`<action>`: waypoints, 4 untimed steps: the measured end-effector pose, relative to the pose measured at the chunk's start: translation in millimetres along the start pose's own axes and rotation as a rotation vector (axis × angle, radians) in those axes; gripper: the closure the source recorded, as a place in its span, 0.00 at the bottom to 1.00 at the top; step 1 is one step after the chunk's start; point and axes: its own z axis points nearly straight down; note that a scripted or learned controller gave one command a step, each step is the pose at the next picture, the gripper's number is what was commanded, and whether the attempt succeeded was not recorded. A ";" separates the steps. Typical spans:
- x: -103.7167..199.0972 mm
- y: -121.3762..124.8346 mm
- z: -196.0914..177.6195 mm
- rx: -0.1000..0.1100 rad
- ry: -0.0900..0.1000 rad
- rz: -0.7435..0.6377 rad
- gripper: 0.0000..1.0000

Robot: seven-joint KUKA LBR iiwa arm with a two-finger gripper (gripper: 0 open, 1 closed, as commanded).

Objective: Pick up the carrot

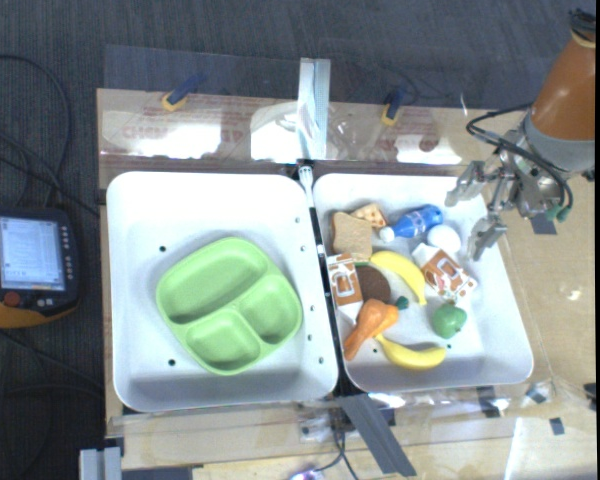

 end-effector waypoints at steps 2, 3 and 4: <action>84.1 112.2 120.5 0.002 -0.017 -0.064 0.00; 112.0 111.8 119.1 0.005 -0.028 -0.096 0.00; 118.6 105.4 118.4 0.009 -0.033 -0.379 0.00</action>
